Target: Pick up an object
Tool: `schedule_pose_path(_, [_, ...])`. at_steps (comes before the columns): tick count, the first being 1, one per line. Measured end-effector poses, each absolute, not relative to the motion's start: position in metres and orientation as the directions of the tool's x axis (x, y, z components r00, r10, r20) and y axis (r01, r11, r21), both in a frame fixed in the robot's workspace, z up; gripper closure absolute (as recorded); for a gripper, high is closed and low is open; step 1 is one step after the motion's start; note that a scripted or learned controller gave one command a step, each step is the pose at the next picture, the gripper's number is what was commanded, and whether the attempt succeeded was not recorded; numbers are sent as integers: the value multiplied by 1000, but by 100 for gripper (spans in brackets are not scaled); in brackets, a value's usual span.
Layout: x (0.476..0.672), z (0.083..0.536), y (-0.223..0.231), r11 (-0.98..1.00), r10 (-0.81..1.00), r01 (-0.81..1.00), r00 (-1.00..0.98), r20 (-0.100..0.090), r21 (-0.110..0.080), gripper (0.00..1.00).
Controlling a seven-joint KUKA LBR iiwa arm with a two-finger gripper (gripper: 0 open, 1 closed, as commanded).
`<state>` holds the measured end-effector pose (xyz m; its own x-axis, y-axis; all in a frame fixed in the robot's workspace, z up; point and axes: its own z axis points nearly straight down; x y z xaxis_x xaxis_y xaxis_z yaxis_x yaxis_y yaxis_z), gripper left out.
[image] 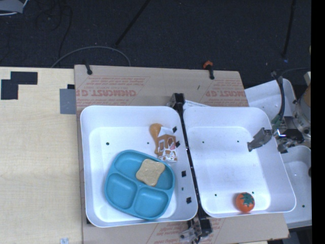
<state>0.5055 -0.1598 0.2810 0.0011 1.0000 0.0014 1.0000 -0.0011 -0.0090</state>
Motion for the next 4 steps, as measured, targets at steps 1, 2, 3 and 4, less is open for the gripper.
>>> schedule_pose_path(1, [507,285,-160,0,1000,1000,0,0,-1,0])
schedule_pose_path(2, [507,221,-154,0,1000,1000,0,3,-9,0])
schedule_pose_path(3, [507,161,-161,-1,1000,1000,1,3,-8,0])
schedule_pose_path(4, [504,102,-151,0,1000,1000,0,4,-9,0])
